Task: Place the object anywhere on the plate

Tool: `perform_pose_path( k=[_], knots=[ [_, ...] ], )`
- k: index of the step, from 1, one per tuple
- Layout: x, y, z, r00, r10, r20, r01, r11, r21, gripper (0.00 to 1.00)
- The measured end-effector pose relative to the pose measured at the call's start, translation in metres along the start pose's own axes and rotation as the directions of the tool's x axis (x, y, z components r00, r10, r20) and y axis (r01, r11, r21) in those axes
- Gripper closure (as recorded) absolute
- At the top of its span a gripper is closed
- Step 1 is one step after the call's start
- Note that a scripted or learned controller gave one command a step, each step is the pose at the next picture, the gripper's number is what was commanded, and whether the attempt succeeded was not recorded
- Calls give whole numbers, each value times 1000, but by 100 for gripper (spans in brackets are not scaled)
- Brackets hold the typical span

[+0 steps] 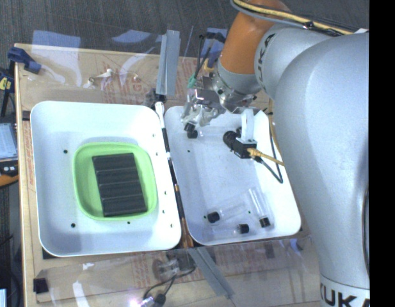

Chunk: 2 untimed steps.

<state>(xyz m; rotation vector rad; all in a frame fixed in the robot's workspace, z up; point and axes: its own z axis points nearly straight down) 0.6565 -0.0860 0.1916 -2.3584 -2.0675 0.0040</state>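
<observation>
The dark ribbed block (120, 184) lies flat on the green plate (82, 171), square with it and covering most of its middle, so that a green margin shows all round. The plate sits in the left white bin (50, 123), a little toward the near side, with bare white floor open on every side of it, widest along the far and left walls.

The right white bin (203, 184) stands just beside it, their inner walls nearly touching along the middle of the counter (69, 69). In its near right corner lie three clear tubes with black caps (239, 213), close together; the middle of its floor is open.

The gripper (196, 117) hangs over the far left corner of the right bin, reached in from the right by the grey arm (312, 107) with its orange band (245, 34). Its jaws are small and cluttered; I cannot tell whether they are wide or narrow, and nothing is seen between them. A black fitting with a yellow cable (242, 142) hangs just beside it over the bin's far right part.
</observation>
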Motion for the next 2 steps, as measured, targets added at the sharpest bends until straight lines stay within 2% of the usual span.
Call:
perform_pose_path(
  k=[1, 2],
  knots=[
    [117, -43, 1, 991, -135, 2, 135, 991, 0, 100],
    [117, -43, 1, 991, -134, 2, 134, 991, 0, 0]
  ],
)
